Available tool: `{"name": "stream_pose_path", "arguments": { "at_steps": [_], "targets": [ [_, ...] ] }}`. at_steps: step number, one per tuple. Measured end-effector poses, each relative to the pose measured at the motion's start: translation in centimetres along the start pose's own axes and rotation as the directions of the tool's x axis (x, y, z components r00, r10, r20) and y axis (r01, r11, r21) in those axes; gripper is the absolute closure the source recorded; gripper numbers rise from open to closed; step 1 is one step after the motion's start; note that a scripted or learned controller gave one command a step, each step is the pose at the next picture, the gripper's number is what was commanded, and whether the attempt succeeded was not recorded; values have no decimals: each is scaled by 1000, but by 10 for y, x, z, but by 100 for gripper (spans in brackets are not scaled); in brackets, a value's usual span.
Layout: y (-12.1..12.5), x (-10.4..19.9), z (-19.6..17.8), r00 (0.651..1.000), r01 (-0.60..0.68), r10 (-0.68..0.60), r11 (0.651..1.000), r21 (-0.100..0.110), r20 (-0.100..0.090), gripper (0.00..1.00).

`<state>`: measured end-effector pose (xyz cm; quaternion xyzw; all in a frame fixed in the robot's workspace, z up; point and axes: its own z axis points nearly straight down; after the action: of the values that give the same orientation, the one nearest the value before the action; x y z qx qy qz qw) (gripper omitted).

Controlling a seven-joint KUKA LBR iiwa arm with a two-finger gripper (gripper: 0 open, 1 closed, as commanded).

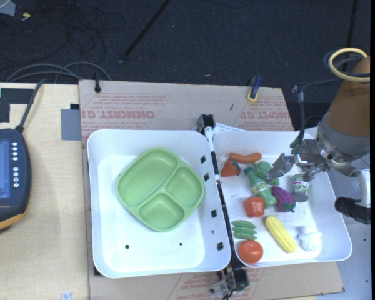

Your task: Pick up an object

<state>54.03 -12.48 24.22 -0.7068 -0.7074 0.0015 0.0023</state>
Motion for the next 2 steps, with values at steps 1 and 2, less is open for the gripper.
{"name": "stream_pose_path", "arguments": {
  "at_steps": [1, 2],
  "targets": [
    [0, -1, -9, 1000, 1, -1, 1000, 4, -1, 100],
    [-68, 19, 55, 1000, -1, 1, 1000, 11, -4, 100]
  ]
}}
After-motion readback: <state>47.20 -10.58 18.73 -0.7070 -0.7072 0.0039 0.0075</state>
